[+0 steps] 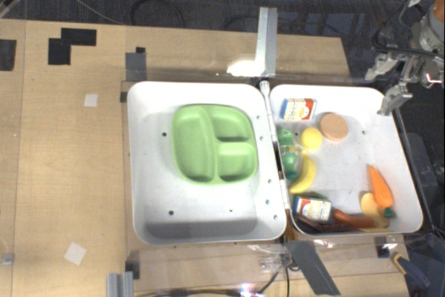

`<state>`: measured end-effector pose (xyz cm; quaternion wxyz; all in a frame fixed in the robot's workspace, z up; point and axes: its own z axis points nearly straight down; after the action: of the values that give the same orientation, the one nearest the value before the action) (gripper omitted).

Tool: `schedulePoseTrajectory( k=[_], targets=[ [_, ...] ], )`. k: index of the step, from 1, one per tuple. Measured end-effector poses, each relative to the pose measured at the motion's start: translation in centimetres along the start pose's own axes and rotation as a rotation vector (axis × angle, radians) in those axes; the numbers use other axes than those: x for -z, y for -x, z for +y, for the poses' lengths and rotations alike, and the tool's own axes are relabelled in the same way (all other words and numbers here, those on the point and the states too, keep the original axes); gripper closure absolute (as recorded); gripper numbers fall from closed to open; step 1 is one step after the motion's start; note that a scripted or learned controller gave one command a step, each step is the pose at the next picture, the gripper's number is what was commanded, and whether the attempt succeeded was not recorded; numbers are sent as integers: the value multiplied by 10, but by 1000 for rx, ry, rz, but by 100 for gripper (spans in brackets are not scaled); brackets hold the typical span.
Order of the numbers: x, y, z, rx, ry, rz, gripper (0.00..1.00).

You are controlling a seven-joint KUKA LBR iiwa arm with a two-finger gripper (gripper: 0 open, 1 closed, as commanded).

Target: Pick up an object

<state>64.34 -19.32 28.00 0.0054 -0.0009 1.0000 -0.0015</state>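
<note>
Hovering over the right bin's (407, 149) far right corner, the gripper (398, 90) carried nothing visible; whether its fingers were spread could not be told. Below lay a carrot (379, 185), banana (304, 177), lemon (312, 139) and small carton (297, 108). A green tray (212, 142) sat in the left bin (149, 170).

My arm comes in from top right corner, mostly cut off by frame edge. My gripper (398, 83) hangs low off the wrist, fingers pointing down-left, apart, w/ nothing between them.
</note>
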Motion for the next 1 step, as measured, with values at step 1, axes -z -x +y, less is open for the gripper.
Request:
schedulePoseTrajectory(
  k=[1],
  targets=[
    [-140,-41,16,160,6,10,0]
  ],
)
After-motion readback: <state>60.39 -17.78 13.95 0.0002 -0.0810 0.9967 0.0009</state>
